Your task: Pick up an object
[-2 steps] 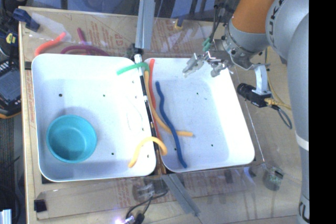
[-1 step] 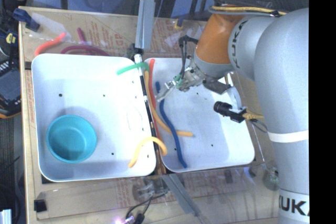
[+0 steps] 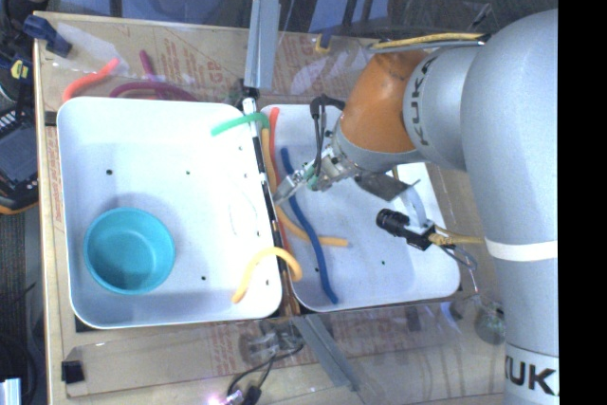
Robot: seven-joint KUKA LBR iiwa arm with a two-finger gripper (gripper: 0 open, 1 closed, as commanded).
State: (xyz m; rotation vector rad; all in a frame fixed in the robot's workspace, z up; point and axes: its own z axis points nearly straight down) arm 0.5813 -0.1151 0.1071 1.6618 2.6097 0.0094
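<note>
Blue, thin and bendy: the blue strip (image 3: 305, 240) I would go for lies in the right bin (image 3: 446, 272), running from near the gripper (image 3: 305, 175) down along the bin's left side toward its near edge. It looks like a soft, light length of plastic or rubber (the sort of thing that flops when lifted by one end), so I judge weight is no worry but slip and sag are. I would take it across its narrow width, somewhere along the bare middle stretch where nothing overlaps it, not at the top where an orange strip (image 3: 311, 228) crosses close beside it.

The gripper sits low in the right bin near its left wall, just at the upper end of the blue strip. From this slanted view I cannot tell how wide its grasping parts stand, nor whether anything is caught in them; the tip is small and partly lost against the clutter of strips.

Over in the left bin (image 3: 85, 138) sits a teal bowl (image 3: 130, 248), well apart from the gripper.
</note>
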